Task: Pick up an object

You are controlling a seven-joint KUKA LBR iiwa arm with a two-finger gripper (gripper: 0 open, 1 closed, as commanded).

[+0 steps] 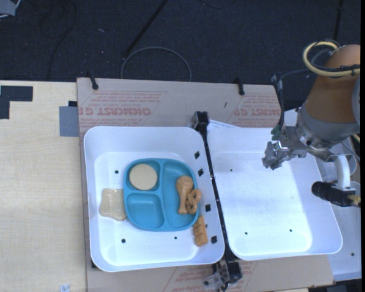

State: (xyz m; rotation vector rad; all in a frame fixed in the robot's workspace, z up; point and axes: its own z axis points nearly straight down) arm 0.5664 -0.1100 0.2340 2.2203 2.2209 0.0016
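Over the right bin (328, 236), at three o'clock, my gripper (272, 158) carries nothing I can see; whether it is parted, I cannot tell; pickup remains undone.

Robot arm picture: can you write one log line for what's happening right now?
gripper: over right bin, holding nothing seen | blue tray: left bin, untouched | pick: not yet done

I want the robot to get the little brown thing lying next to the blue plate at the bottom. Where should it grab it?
Probably across its narrow middle, coming straight down. The brown piece lies flat and long, wedged between the blue tray and the left bin's wall, so fingers fit best at its long sides.
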